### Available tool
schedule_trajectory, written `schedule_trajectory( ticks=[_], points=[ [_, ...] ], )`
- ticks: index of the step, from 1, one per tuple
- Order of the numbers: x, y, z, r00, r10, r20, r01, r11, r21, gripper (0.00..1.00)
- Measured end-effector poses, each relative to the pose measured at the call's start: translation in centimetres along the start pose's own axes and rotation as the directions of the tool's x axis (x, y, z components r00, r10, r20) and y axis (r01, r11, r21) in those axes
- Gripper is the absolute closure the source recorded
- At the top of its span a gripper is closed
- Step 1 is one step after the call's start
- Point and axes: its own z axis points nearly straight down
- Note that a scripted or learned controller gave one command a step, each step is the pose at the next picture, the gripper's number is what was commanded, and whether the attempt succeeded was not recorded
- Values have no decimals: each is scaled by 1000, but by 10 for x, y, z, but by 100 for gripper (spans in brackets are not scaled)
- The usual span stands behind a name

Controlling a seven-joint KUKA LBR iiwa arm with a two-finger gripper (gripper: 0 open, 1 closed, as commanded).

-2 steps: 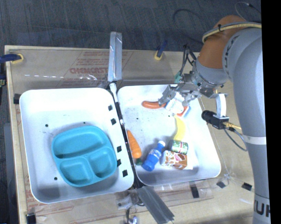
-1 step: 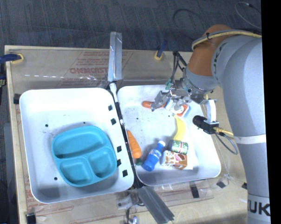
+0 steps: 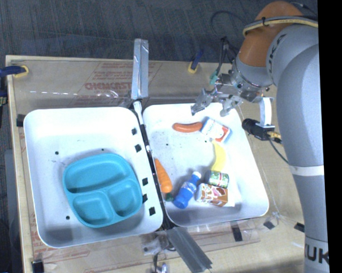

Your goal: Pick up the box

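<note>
Two box-like things lie in the right bin (image 3: 248, 158). A small white box (image 3: 217, 131) with red and blue print rests near the far side, beside a sausage (image 3: 186, 127). A brown and red printed carton (image 3: 212, 194) lies flat near the front. My gripper (image 3: 212, 107) hangs over the bin's far rim, just above and behind the white box. Its fingers are spread open with nothing between them.
The right bin also holds a banana (image 3: 218, 156), a small can (image 3: 218, 179), a blue bottle (image 3: 186, 190) and a carrot (image 3: 163, 176) along the left wall. A blue divided tray (image 3: 102, 188) sits in the left bin (image 3: 41, 139).
</note>
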Motion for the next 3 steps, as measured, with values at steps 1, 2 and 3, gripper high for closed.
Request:
schedule_trajectory(
  ticks=[1,2,3],
  points=[
    [1,0,34,993,122,0,-122,993,3,0],
    [5,-1,-26,991,131,0,-131,991,1,0],
    [5,-5,-25,991,131,0,-131,991,5,0]
  ],
)
